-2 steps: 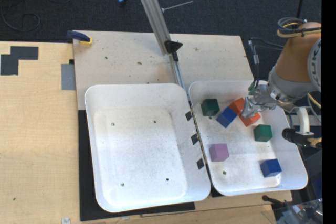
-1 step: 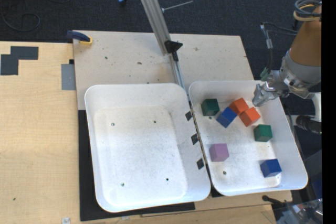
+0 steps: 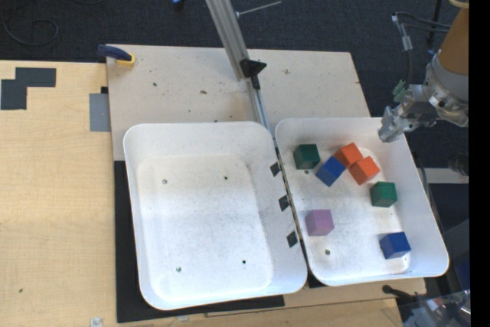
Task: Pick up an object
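The gripper [image 3: 390,126] hangs over the far right corner of the right bin [image 3: 429,256], just above its rim. It is small and seen partly from behind, so I cannot tell how its fingers stand; nothing is visible between them.

All the objects lie in the right bin. Near the far edge there is a dark green cube [image 3: 307,156]. Just beside it, toward the middle, lies a blue cube [image 3: 330,171], and this one touches an orange block [image 3: 351,155]. A second orange block [image 3: 364,169] lies against the first one, on its near right side. A second green cube [image 3: 383,194] stands near the right wall, a little apart from the orange pair. A purple cube [image 3: 319,223] lies closer to the left wall of this bin. Another blue cube [image 3: 394,244] sits near the near right corner.

The left bin [image 3: 153,165] stands beside the right one on the table [image 3: 176,88], and their walls touch.
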`<state>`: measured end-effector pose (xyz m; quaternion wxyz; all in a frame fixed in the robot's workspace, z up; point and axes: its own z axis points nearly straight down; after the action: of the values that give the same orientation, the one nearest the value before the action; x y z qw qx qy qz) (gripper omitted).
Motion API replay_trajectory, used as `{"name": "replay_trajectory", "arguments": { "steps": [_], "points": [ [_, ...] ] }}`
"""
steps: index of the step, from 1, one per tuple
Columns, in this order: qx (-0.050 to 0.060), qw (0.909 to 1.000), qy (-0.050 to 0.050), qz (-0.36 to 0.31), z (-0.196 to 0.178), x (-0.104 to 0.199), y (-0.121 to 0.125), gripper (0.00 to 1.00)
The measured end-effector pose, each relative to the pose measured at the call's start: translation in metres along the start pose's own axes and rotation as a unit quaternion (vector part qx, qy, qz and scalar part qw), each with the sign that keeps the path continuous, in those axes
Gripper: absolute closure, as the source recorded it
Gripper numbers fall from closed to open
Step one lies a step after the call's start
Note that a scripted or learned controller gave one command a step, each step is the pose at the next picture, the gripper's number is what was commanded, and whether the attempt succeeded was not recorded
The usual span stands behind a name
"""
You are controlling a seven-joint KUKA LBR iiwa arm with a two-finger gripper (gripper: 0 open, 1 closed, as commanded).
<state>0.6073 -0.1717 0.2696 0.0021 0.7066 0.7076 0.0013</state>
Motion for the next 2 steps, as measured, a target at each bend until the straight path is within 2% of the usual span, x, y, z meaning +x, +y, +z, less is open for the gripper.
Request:
{"name": "replay_trajectory", "arguments": {
  "steps": [1, 2],
  "points": [
    [0.002, 1.0, 0.0, 0.0, -0.022, -0.001, 0.0, 1.0],
    [0.004, 1.0, 0.002, -0.002, -0.02, 0.051, 0.01, 1.0]
  ]
}}
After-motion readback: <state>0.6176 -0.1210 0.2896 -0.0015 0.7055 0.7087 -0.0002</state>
